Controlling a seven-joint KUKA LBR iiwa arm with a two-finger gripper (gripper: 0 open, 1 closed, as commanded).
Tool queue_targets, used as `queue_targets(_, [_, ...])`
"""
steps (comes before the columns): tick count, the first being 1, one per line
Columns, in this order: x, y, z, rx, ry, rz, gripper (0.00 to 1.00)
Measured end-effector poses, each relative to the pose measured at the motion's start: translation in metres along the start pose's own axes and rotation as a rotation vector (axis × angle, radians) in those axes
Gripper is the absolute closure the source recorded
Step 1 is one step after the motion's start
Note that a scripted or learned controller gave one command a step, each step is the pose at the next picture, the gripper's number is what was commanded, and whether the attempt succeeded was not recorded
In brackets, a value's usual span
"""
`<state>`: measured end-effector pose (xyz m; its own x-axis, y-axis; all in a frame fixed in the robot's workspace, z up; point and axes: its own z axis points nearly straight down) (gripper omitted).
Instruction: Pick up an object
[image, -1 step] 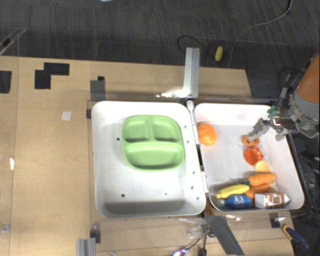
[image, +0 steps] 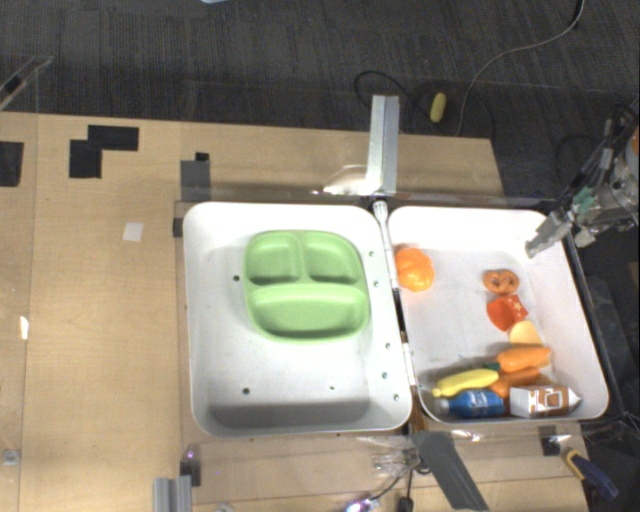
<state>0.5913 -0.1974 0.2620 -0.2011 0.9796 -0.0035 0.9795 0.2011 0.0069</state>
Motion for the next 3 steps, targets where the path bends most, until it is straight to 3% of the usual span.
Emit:
queue_targets(1, [-0.002, -0.026, 0.164, 0.0, 0.001, -0.006, 0.0])
queue_targets(2, [-0.002, -0.023, 0.152, -0.006, -0.001, -0.007, 1.0])
queue_targets(3, [0.002, 0.053, 0.163, 0.013, 0.005, -0.138, 1.0])
